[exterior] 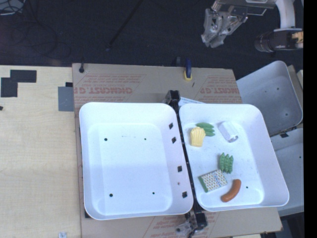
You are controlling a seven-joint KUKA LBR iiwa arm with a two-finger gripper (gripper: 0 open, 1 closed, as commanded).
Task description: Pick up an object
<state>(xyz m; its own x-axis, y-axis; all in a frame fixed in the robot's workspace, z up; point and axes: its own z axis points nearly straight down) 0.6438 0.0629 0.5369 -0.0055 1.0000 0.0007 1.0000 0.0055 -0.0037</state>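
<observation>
The arm [277, 6] above the gripper [214, 39] is cut off by the top edge; the finger gap is blurred.

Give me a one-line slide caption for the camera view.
Gripper raised beyond the bins; right bin holds corn, sausage, sponge and other small items.

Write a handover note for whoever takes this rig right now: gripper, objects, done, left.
Gripper: raised above the far edge of the bench, beyond the bins, holding nothing that can be seen; whether its fingers are open cannot be told.
Objects: all in the right bin. Yellow corn piece beside a green pea pod, white cylinder near the far side, small green vegetable mid-bin, green-edged sponge and orange sausage at the near side.
Left bin: white, shallow.
Done: nothing picked yet.
Left: descend over the right bin, grasp one object, lift it.
</observation>
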